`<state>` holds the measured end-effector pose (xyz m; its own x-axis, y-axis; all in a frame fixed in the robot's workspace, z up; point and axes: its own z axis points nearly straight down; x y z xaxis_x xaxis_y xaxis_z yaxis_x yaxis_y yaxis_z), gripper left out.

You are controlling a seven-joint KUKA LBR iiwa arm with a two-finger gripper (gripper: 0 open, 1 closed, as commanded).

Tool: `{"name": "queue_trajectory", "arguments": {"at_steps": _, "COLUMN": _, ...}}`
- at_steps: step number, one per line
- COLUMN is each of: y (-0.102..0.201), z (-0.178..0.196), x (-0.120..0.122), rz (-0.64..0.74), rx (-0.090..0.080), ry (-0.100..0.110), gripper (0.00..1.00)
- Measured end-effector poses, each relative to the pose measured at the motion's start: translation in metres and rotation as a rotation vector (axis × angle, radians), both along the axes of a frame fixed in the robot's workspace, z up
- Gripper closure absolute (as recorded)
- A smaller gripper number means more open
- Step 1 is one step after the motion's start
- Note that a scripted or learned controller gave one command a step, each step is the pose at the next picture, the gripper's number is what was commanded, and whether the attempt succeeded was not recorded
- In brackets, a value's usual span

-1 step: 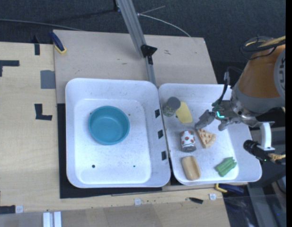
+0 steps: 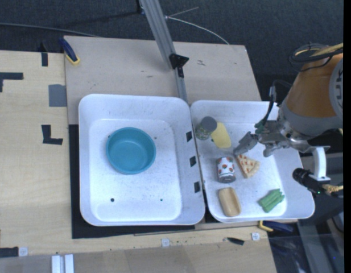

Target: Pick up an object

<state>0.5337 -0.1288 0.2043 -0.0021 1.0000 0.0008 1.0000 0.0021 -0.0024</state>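
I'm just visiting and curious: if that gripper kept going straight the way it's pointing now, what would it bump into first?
The gripper points left and slightly down in the picture, so it would probably meet the red-and-white can first, with the pizza slice just beside its path. Its height over the right bin is unclear.

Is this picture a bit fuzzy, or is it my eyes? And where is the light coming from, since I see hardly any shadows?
Camera view: soft all over, so the small can shows spots but no readable print; lighting even and diffuse, with faint shadows beside the blue bowl and under the gripper; no strong glare on the white bins; its source is not visible.
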Motion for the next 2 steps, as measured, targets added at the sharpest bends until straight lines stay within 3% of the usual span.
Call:
{"name": "queue_trajectory", "arguments": {"at_steps": 1, "y": 0.002, "z": -0.063, "x": 0.004, "rz": -0.001, "rx": 0.0, "ry": 0.004, "gripper": 0.0}}
{"name": "queue_trajectory", "arguments": {"at_steps": 2, "y": -0.001, "z": -0.11, "x": 0.006, "rz": -0.004, "rx": -0.008, "ry": -0.009, "gripper": 0.0}}
